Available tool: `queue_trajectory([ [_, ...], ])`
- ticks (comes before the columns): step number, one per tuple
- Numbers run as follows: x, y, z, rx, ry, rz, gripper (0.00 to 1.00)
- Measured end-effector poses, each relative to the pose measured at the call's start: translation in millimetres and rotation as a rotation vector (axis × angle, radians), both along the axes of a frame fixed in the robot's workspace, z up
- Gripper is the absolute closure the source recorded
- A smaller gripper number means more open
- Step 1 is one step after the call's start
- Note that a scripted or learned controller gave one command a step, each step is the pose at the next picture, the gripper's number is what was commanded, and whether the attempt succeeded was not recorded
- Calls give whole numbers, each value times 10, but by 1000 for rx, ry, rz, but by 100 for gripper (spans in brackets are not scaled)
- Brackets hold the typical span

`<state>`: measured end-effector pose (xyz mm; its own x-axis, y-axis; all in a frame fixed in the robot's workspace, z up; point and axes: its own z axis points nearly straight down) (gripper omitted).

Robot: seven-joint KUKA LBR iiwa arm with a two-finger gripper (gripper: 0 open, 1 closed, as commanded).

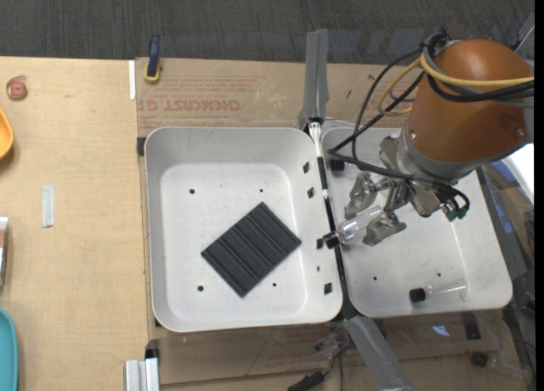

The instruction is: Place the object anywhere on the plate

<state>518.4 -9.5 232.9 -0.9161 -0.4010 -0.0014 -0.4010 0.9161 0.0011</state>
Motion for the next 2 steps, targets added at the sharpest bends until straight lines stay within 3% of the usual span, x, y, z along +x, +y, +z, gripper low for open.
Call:
queue_trajectory([
  [1, 160, 766, 498, 1, -2, 498, 100],
  [2, 882, 1033, 33, 1, -3, 572, 100],
])
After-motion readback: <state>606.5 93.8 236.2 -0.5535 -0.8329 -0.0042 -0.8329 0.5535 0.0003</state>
